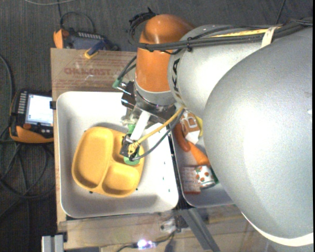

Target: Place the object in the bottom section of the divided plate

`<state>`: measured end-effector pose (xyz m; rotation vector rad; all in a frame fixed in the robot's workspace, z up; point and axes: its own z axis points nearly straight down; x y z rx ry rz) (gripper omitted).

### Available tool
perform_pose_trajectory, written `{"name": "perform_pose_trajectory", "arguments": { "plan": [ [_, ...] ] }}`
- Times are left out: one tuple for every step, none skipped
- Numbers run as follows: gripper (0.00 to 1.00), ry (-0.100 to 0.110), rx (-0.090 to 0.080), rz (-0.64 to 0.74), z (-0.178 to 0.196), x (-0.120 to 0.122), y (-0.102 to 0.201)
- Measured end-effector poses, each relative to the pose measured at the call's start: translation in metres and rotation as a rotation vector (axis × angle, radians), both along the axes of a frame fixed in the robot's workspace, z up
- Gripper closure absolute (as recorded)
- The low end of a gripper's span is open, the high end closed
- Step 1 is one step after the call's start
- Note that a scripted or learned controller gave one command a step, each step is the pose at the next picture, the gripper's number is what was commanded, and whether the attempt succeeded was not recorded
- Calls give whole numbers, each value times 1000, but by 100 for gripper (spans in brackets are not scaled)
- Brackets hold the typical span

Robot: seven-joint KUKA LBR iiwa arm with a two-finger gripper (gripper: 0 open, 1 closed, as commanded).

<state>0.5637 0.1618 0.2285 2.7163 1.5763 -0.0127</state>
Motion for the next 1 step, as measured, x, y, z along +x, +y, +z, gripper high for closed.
{"name": "perform_pose_trajectory", "arguments": {
  "plan": [
    [100, 0, 1, 215, -13, 13, 65]
  ]
}}
